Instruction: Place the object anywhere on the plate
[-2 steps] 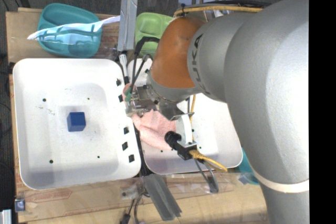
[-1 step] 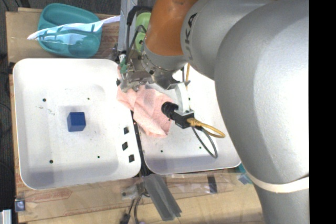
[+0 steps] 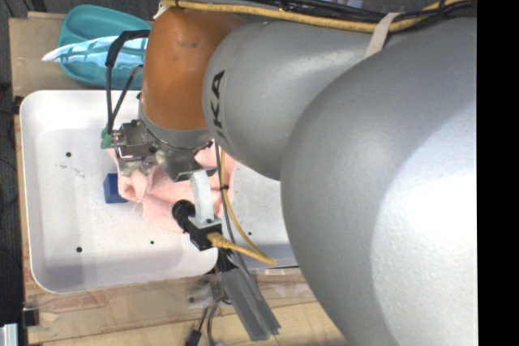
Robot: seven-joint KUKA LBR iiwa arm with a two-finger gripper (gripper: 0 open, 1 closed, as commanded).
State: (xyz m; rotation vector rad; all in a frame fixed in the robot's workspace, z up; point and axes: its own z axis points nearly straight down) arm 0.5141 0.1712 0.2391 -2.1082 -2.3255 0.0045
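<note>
Filling most of the view, the grey arm (image 3: 365, 174) reached in from the right edge and arched over the left white bin (image 3: 49, 174) — the landmark for everything else. Its orange band (image 3: 178, 69) hung above that bin's upper right portion, with black and yellow cables (image 3: 284, 8) running along the top of the arm. The bin itself sat on a wooden surface (image 3: 105, 308), whose bare boards showed just below the bin's lower rim. A teal bag-like item with a patterned cloth (image 3: 89, 44) lay on the surface just beyond the bin's top rim. Inside the bin, toward its right half, a pink plate (image 3: 162, 202) was partly visible under the wrist. The gripper (image 3: 134, 146) sat low over the bin's middle, above the plate's left edge — whether the fingers were spread or closed could not be told, as the wrist hardware hid them. A pale pink lump (image 3: 134, 184) lay just under the gripper at the plate's left edge; what it was remained unclear. A small blue block (image 3: 113, 190) rested on the bin floor, touching or just beside that lump, left of the plate.
</note>
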